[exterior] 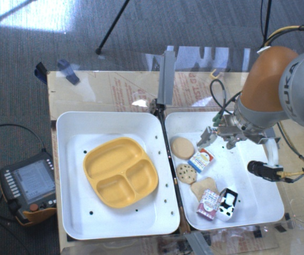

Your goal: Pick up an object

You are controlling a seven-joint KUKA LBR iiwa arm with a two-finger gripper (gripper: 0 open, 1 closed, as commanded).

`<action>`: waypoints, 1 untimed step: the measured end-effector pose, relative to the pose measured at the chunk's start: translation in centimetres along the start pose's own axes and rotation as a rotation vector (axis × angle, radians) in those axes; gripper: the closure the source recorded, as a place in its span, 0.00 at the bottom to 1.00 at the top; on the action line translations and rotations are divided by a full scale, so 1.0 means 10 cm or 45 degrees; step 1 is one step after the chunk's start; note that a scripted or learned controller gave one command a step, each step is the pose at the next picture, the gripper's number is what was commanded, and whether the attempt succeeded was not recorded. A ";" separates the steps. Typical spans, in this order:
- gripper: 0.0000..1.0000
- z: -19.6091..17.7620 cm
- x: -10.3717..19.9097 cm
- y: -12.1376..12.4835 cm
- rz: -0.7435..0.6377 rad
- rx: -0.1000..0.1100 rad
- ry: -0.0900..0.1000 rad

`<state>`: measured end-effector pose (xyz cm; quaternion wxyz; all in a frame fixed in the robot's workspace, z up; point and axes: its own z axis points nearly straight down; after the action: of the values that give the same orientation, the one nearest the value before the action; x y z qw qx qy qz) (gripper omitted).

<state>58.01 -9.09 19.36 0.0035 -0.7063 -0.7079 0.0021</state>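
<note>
The right bin [247, 195] holds several small items. A round tan cookie [182, 147] lies by its left wall, with a small white, red and blue carton [201, 160] beside it. Below them are a chocolate chip cookie [185, 173], a tan toast-shaped piece [203, 186], a pink carton [208, 204] and a black-and-white carton [228, 202]. My gripper [218, 138] hangs over the upper middle of this bin, just above and to the right of the small carton. It stands open with nothing between its fingers [205, 138].
The left bin [72, 142] holds a yellow three-compartment tray [121, 171]. A grey upright post [166, 81] stands behind the gap between the bins. A black cylindrical part [263, 170] hangs off the arm over the right bin's right side.
</note>
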 end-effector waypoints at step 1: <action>0.00 1.02 -0.22 0.17 -0.086 -0.018 0.000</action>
<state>59.63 -11.29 9.15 -0.0014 -0.6819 -0.7314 -0.0031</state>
